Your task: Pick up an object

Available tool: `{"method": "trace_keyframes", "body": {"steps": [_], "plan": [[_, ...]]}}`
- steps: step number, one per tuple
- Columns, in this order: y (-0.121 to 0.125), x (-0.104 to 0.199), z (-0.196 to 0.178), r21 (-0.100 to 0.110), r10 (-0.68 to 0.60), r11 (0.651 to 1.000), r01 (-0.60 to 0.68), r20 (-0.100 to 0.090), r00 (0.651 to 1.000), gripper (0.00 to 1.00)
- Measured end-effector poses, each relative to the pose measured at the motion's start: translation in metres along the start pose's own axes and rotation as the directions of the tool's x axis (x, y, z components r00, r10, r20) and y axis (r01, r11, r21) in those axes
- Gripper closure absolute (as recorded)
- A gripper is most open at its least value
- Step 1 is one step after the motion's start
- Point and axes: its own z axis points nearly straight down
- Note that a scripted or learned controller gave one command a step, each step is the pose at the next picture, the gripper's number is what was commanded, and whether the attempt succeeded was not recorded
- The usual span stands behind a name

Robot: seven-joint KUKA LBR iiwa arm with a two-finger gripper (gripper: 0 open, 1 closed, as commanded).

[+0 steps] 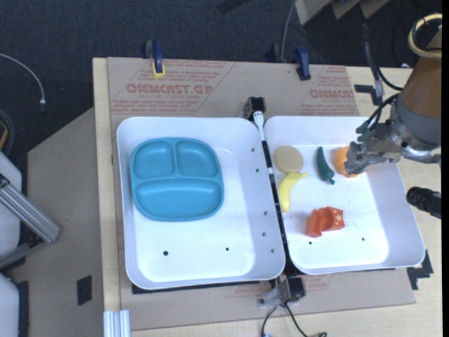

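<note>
Bright even light, soft shadows

Two shallow white plastic bins (196,258), glossy. Left one: sky-blue three-section plastic plate (177,178). Right one: round tan disc (287,159), yellow banana (288,188), dark green pepper-shaped piece (324,166), red chunk w/ small white marks (325,220), orange round item (342,161), prob. a fruit, partly hidden. Bench (210,83): brown cardboard w/ red lettering; blue clamps (156,53).

grey arm (414,121), orange band (426,90) above the wrist, dark metal pincer (356,161), black cables
</note>
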Motion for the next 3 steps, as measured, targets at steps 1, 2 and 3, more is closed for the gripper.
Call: {"method": "trace_keyframes", "body": {"steps": [1, 2, 3], "plan": [[0.002, 0.051, 0.003, 0.004, 0.0, 1.0, 0.0, -0.002, 1.0, 1.0], [0.004, 0.103, 0.009, 0.006, 0.001, 1.0, -0.001, -0.002, 1.0, 1.0], [0.016, 0.144, 0.017, 0.002, 0.002, 1.0, -0.002, 0.0, 1.0, 1.0]]}}
